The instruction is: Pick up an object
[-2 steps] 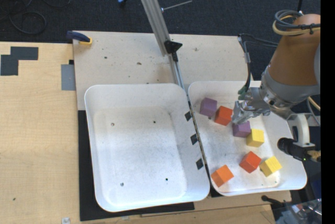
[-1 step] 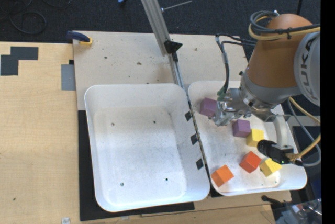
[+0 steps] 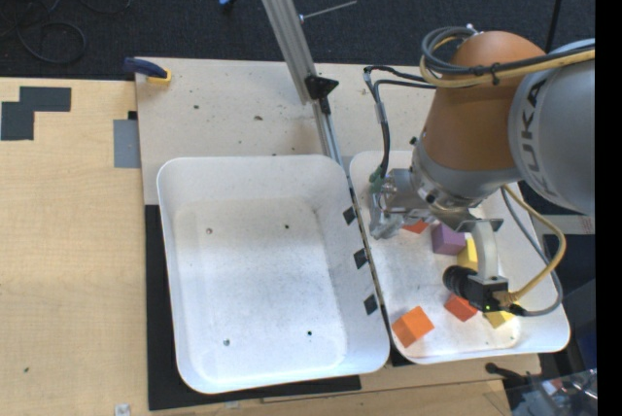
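Inside the right bin [image 3: 544,331], blocks are lying loose: orange cube [image 3: 414,324], purple block [image 3: 448,239], yellow pieces. End effector [image 3: 387,215] is hanging low near the divider; grip state unreadable. Advice: be centring over one isolated block, descending straight.

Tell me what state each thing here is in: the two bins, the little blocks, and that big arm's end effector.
Left bin: holds no blocks.
Right bin: holds all the blocks.
Orange block: lying loose near the front of the right bin.
Purple block: lying under the arm.
Red block: lying beside the yellow block.
End effector: low in the right bin; grip hidden.
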Available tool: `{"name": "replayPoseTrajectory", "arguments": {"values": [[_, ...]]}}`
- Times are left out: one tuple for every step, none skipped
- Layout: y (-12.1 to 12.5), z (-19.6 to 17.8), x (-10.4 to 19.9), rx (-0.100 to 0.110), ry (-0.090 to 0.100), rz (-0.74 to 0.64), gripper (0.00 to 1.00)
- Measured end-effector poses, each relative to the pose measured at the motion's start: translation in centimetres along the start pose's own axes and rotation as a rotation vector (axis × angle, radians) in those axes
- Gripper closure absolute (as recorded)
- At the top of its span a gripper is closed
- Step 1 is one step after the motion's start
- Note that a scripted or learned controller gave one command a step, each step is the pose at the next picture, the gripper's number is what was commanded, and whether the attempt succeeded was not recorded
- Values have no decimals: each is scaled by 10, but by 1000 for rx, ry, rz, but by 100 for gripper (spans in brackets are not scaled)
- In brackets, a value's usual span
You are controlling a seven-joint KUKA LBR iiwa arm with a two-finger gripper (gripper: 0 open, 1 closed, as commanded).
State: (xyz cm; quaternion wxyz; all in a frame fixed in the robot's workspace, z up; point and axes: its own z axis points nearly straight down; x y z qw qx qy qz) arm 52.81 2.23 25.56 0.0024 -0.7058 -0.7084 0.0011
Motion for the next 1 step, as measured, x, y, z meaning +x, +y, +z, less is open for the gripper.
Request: {"name": "replayPoseTrajectory", "arguments": {"values": [[4, 8, 51, -1, 0, 0, 100]]}}
